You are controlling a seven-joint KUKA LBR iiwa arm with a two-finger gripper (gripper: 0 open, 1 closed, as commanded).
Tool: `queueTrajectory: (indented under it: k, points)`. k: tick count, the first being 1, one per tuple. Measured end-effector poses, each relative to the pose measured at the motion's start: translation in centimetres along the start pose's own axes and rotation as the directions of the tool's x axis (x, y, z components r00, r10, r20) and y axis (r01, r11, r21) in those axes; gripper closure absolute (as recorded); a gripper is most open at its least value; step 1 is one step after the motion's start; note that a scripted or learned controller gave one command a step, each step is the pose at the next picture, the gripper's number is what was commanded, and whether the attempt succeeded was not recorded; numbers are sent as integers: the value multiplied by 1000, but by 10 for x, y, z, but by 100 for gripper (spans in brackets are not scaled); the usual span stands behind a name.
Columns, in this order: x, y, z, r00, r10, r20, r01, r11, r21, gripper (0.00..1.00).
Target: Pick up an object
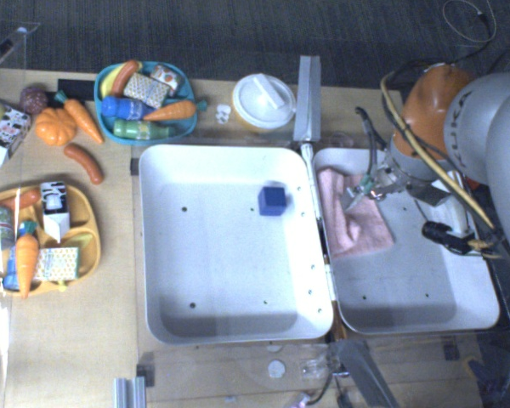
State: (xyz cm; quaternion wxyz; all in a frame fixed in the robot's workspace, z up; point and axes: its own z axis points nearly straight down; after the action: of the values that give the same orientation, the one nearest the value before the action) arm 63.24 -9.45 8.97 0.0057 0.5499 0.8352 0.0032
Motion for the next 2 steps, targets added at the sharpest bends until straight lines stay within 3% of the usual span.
queueTrajectory:
  k: [1,2]
  points:
    - [1,2,-11,1000,-3,0,3,1000,-3,100]
    - [34,56,-94,982,-187,-7,187,982,8,100]
